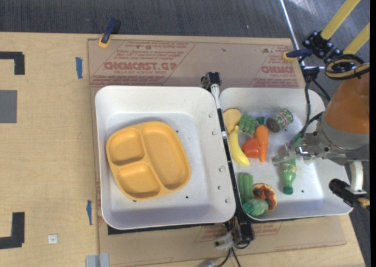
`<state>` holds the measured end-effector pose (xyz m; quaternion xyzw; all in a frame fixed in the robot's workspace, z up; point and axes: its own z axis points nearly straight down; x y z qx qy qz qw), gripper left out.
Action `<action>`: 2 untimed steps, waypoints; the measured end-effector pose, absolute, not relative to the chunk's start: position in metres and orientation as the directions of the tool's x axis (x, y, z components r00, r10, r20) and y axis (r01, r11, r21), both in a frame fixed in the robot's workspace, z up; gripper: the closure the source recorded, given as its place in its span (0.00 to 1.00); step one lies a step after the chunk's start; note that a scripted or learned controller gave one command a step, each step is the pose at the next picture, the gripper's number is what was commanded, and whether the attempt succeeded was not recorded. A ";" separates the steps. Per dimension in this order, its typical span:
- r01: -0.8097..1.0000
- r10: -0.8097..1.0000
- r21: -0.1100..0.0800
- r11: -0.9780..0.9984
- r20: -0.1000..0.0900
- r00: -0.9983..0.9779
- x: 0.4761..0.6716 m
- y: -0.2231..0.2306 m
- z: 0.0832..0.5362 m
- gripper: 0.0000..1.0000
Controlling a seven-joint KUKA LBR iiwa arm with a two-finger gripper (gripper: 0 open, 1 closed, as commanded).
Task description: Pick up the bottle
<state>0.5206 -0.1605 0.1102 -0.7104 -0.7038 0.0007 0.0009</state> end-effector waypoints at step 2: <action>0.953 0.953 0.001 -0.304 0.000 0.304 0.489 -0.128 0.239 1.00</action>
